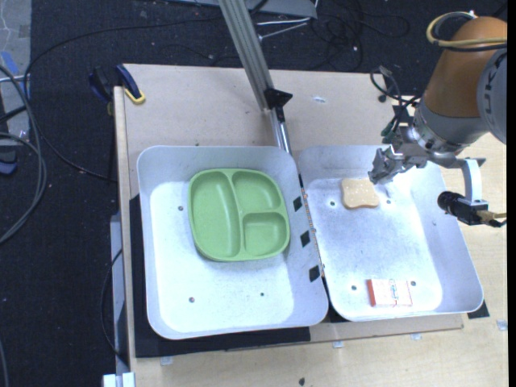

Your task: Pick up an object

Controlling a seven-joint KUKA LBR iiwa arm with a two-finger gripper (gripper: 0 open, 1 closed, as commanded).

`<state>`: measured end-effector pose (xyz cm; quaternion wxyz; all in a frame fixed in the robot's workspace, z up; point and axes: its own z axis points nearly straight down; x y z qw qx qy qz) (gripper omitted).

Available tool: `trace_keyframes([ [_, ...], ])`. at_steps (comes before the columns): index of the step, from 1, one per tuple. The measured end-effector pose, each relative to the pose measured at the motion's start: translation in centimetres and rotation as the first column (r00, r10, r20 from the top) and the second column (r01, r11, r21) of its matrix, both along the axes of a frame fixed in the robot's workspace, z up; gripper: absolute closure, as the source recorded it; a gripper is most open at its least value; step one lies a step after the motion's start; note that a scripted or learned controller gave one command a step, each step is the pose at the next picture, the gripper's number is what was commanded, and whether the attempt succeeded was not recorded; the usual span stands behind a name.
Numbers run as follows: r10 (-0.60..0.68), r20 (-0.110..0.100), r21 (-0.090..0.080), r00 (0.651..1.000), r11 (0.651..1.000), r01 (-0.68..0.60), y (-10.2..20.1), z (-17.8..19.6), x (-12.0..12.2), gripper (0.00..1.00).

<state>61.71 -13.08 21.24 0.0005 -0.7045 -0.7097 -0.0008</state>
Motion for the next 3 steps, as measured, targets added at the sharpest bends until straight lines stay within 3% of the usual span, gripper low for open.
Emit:
trace_keyframes([
  [3,0.0,-0.003,0.0,1.0,1.0,0.0,14.7,-0.6,-6.1,1.0],
])
